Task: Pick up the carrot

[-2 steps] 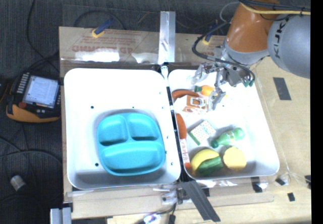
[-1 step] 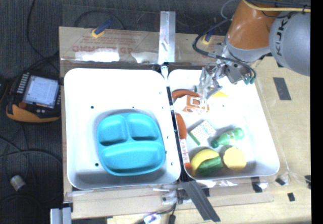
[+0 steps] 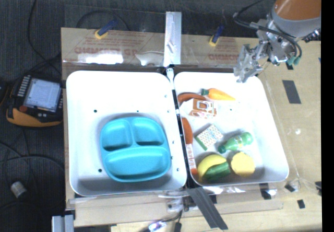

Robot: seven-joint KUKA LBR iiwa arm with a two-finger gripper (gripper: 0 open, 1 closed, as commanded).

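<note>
The carrot (image 3: 220, 94) is orange with a small green top at its left end. It lies flat near the back of the right bin (image 3: 274, 131). My gripper (image 3: 248, 69) hangs over that bin's back right corner, up and to the right of the carrot and apart from it. Its fingers are spread, with nothing between them.
Also in the right bin are a small orange-and-white box (image 3: 203, 107), a checkered card (image 3: 209, 136), a red sausage (image 3: 187, 132), a green bottle (image 3: 235, 142), a yellow lemon (image 3: 242, 163) and a yellow-green piece (image 3: 211, 166). In the left bin (image 3: 83, 100) sits a blue divided plate (image 3: 135, 147).
</note>
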